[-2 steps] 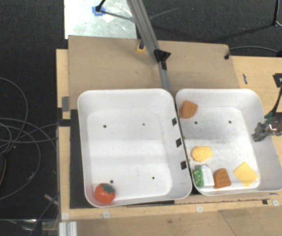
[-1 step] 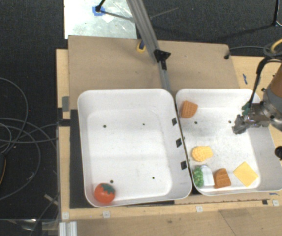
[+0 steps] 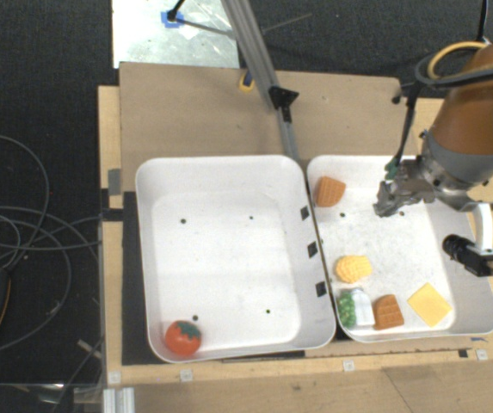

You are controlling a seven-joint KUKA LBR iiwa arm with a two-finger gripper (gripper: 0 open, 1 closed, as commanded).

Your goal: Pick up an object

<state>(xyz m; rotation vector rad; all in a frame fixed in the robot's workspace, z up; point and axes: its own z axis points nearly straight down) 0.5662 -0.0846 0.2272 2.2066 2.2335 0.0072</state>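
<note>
**A:** Where is your end effector (image 3: 390,203) right now?

**B:** You can see it over the right bin (image 3: 452,329), near the top; nothing is between its fingers; I cannot tell if they are apart or together.

**A:** What can you pick up there?

**B:** An orange wedge (image 3: 329,191) sits at the top left of that bin; a yellow corn piece (image 3: 353,269) lies lower; below it a green and white toy (image 3: 353,307) is just beside a brown waffle (image 3: 388,312) and near a yellow cheese square (image 3: 429,304); a red tomato (image 3: 182,337) sits in the left bin (image 3: 220,170), in its near corner.
</note>
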